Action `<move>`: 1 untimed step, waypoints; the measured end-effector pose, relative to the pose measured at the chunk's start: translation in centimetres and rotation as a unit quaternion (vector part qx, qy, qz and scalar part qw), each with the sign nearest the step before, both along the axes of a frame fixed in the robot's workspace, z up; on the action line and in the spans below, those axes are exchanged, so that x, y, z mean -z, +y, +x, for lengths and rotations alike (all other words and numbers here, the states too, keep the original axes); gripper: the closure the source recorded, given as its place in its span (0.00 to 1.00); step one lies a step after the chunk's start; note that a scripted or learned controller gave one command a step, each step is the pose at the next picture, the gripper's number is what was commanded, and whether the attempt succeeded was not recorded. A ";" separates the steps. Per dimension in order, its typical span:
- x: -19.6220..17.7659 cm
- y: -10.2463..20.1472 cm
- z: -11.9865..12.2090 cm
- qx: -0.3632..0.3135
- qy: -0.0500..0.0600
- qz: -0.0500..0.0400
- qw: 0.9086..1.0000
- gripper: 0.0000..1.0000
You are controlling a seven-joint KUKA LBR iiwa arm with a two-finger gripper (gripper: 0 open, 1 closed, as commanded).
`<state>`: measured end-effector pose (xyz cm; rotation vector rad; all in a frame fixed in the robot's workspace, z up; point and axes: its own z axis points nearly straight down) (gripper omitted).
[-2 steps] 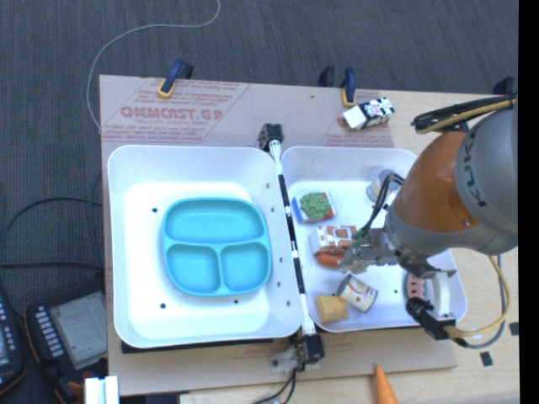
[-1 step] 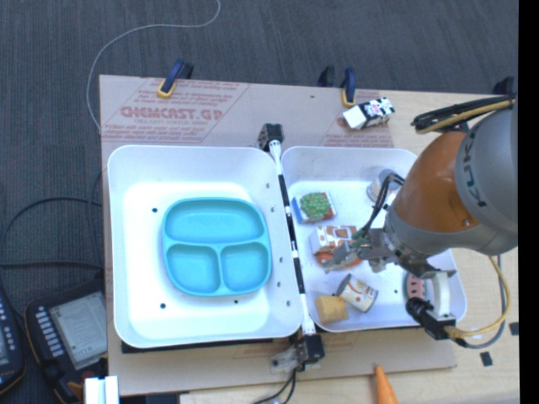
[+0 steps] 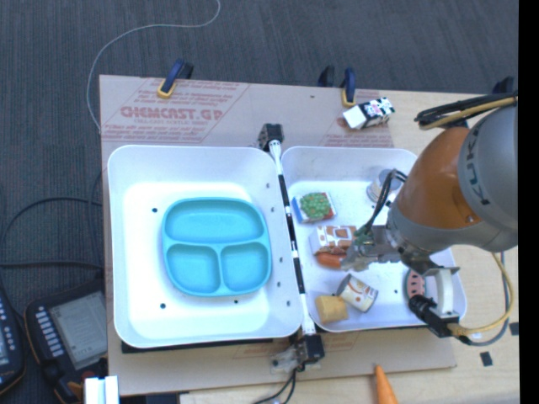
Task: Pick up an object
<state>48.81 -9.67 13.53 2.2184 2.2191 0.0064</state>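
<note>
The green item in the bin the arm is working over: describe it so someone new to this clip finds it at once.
Of the two white bins, take the right bin, where the arm reaches in. Near its upper left, beside the divider, lies a small flat green packet. It is the only green thing there; the items below it are orange, white and tan.

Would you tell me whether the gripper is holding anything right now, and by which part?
That cannot be told: the gripper is low in the right bin, over the orange item beside the small carton.
</note>
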 end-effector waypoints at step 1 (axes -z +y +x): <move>0.0 0.0 0.0 0.000 0.000 0.000 1.000 0.00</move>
